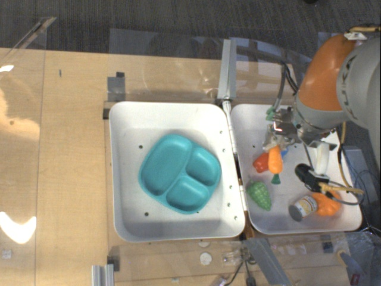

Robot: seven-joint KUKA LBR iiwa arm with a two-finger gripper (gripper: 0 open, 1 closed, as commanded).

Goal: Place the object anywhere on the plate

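The carrot point(273, 159) is lying in the right bin point(250, 124), just below the hand point(277, 140), touching a red piece point(261, 163). Whether the hand is spread or pinching the carrot cannot be told. The teal plate point(180, 173) is sitting in the left bin point(125, 159). A green piece point(259, 195) and a can point(303, 207) are lying nearby.

A robotics lab — a wooden bench point(53, 159) with two white bins point(128, 219) bracketed down, loose cables point(348, 190), grey carpet point(149, 5) behind.
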